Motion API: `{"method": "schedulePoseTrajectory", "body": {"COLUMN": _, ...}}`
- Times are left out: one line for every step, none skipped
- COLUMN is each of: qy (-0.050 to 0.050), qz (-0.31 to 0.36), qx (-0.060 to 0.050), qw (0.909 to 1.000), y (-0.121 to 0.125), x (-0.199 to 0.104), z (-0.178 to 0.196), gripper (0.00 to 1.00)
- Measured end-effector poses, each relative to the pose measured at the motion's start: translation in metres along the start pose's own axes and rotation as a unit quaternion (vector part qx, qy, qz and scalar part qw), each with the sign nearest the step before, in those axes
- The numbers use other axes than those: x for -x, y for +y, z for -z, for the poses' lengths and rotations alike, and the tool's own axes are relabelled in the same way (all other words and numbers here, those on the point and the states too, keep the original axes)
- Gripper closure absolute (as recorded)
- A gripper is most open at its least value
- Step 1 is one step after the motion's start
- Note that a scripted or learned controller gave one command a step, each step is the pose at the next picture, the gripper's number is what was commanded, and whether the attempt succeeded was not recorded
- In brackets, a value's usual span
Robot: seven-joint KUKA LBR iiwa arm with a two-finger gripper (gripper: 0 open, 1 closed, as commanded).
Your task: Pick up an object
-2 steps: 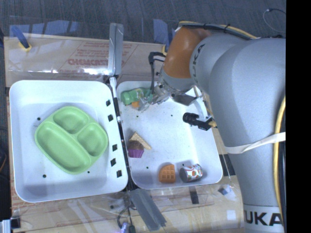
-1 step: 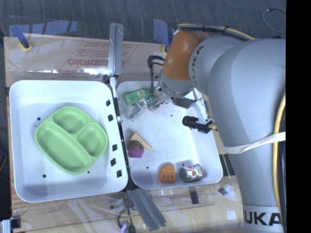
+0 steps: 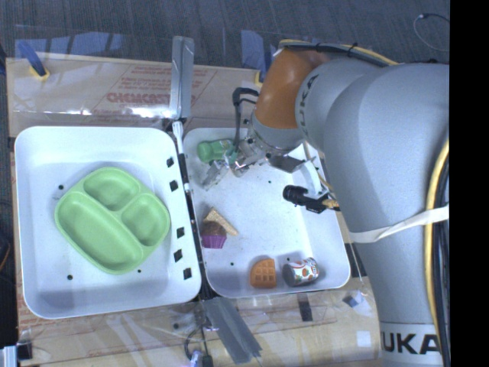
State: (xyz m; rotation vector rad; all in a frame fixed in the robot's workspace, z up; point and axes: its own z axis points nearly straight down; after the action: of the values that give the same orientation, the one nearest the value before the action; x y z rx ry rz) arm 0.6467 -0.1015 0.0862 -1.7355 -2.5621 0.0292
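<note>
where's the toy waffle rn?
In the camera view the orange waffle lies near the front edge of the right bin, just left of the small can.

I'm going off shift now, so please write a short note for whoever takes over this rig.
Pincer: low in the far left corner of the right bin, beside the green toy. Whether it is open or shut can't be told.
Right bin also holds a cone by its left wall, a waffle and a can along the near edge.
Left bin holds the green tray.
Done: arm has reached in; no object visibly lifted.
Left: grasp one object and raise it.
</note>
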Motion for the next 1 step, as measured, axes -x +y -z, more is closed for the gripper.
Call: {"method": "schedulePoseTrajectory", "body": {"qy": -0.001, "qz": -0.02, "qx": 0.001, "qw": 0.9998, "y": 0.0013, "x": -0.002, "z": 0.0, "gripper": 0.0}}
